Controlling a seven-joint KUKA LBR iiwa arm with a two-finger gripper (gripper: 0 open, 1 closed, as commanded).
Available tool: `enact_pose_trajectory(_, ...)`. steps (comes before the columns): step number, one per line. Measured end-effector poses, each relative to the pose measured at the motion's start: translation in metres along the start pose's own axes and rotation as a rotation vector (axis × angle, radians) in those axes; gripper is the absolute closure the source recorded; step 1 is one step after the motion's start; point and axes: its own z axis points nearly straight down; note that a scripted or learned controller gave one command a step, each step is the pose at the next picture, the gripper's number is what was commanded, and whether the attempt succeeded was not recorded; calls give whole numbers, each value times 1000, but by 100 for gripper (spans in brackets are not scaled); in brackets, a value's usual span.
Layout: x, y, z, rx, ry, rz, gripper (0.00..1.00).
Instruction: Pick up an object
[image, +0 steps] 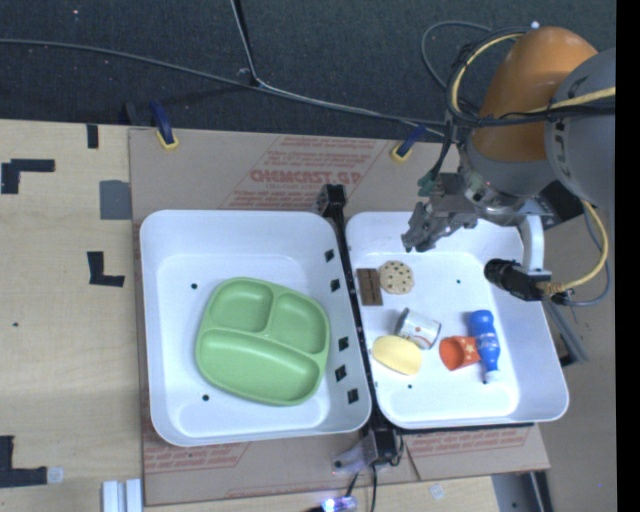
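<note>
Gripper (420, 237) hangs just above the cookie (397, 276) (finger state unclear); bottle (485, 341) lies well right of cookie.

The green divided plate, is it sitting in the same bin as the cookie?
No. The green divided plate lies in the left bin, while the cookie lies in the right bin.
</note>
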Motion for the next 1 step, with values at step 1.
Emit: enact_pose_trajectory(1, 59, -6, 16, 1, 1, -2, 100)
